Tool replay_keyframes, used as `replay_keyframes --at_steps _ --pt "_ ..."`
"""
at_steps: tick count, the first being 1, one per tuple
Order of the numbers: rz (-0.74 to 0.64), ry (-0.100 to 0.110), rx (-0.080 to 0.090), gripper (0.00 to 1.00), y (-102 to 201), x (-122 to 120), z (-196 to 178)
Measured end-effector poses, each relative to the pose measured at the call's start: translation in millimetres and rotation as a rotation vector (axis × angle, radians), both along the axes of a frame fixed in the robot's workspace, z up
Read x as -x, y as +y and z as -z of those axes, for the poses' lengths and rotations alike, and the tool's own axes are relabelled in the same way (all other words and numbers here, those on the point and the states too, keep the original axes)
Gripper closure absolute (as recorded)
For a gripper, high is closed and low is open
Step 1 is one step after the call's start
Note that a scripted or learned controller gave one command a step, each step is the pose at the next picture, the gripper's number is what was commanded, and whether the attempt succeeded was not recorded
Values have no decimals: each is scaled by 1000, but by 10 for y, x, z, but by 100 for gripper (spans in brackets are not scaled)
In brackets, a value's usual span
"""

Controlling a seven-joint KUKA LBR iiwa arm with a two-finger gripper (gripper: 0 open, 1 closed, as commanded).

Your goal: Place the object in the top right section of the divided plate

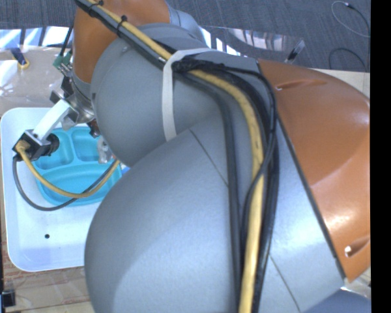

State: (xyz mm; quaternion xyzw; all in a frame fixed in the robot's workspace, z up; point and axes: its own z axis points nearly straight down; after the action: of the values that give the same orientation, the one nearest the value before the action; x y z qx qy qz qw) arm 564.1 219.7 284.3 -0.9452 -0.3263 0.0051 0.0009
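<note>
A blue divided plate (68,165) lies in the left white bin (32,240), with its ridged sections showing at its left half. The grey arm (202,175) covers the plate's right side and most of the bench. My gripper (103,150) hangs low over the plate's right part, mostly hidden under the wrist. A white bracket with a black end (38,137) sticks out leftward from the wrist above the plate's upper left corner.
A yellow and black cable (26,188) loops from the bracket down across the plate's front edge. A small dark speck (47,235) sits on the bin floor in front of the plate. The orange band (326,162) bulks at the right.
</note>
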Motion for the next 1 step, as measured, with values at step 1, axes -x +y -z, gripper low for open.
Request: replay_keyframes --at_steps 1 --pt "41 -6 -3 0 -5 -79 -836"
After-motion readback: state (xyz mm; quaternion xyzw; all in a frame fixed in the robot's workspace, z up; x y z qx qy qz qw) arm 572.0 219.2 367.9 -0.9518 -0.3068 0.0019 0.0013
